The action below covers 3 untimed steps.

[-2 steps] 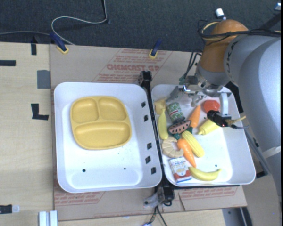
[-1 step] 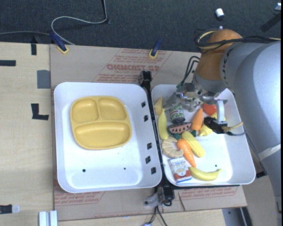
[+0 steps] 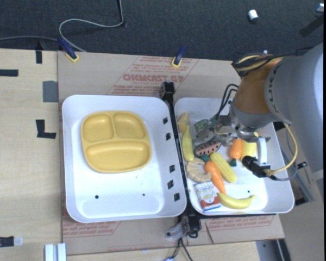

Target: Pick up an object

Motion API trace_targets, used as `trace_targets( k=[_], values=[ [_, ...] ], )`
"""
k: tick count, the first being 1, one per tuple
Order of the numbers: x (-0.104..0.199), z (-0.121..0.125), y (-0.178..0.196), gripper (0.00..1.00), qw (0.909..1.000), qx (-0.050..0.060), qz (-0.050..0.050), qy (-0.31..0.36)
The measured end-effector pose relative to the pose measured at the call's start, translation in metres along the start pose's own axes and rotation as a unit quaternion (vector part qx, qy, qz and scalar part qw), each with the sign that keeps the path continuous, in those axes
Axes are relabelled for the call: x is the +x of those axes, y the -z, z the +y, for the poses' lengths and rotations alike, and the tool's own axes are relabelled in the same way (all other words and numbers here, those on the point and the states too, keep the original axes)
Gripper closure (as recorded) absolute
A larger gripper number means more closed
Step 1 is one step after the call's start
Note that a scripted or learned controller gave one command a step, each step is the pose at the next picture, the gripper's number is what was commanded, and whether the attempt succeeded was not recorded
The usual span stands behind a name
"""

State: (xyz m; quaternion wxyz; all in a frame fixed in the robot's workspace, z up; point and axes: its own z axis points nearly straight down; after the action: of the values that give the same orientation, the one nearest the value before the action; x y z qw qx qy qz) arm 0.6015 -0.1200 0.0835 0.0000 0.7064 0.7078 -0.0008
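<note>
Banana [image 3: 236,201] below fingers [image 3: 224,130]

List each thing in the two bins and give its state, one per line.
Yellow plate: flat in the left bin, nothing on it.
Banana: lying on its side near the right bin's front edge.
Corn: lying among the pile.
Carrot: lying beside the corn.
Gripper: low over the pile, grasp unclear.

A pale yellow divided plate [image 3: 117,141] lies in the white left bin [image 3: 76,200]. In the white right bin [image 3: 280,200]: a yellow banana [image 3: 236,201] near its front edge, an orange carrot [image 3: 215,177], yellow corn [image 3: 223,167]. The arm [image 3: 261,91] shows grey with an orange band.
</note>
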Motion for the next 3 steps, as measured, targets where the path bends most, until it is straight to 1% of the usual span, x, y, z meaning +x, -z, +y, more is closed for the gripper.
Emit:
trace_targets(
  k=[1,2,3],
  values=[
    [0.001,0.001,0.007,1.00,1.0000,0.001,0.000,0.001],
    [0.001,0.001,0.007,0.00,1.0000,0.001,0.000,0.001],
    [0.009,-0.046,0.000,0.00,1.0000,-0.001,0.000,0.000]
  ],
)
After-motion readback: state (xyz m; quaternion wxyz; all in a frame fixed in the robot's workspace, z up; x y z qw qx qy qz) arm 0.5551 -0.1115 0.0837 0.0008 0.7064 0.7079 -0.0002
